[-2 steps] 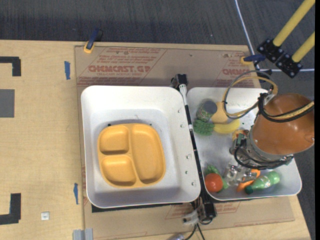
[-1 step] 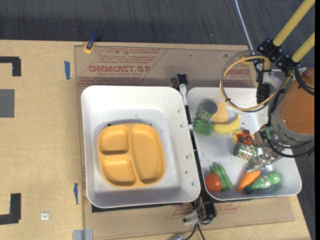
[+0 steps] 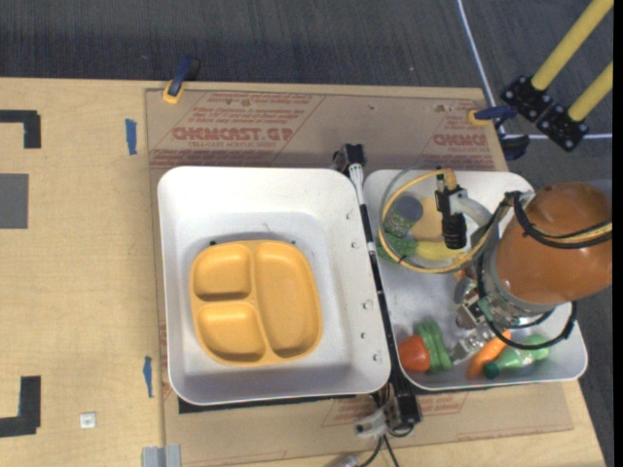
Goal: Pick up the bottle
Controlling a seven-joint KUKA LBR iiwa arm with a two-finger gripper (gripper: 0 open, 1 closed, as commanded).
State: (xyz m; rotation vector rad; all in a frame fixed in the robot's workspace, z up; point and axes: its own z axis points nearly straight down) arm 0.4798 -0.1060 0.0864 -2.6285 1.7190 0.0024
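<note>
Your gripper (image 3: 475, 324), spread or pinched I could not tell, hung beside the small green plastic bottle (image 3: 521, 359) at the right white bin's (image 3: 419, 295) near edge; it looked light and slippery, best grabbed round its middle.

The shallow plastic bin on the left (image 3: 185, 261) is white, and its three-part plastic plate (image 3: 255, 300) is plain yellow-orange. The right bin (image 3: 394, 290) is white too, and at its near side lie a round red toy with a green top (image 3: 417, 353) and a green-and-orange piece (image 3: 511, 360). The tool (image 3: 474, 327) is silver-grey. The tan counter sheet (image 3: 292, 129) carries red lettering.
</note>
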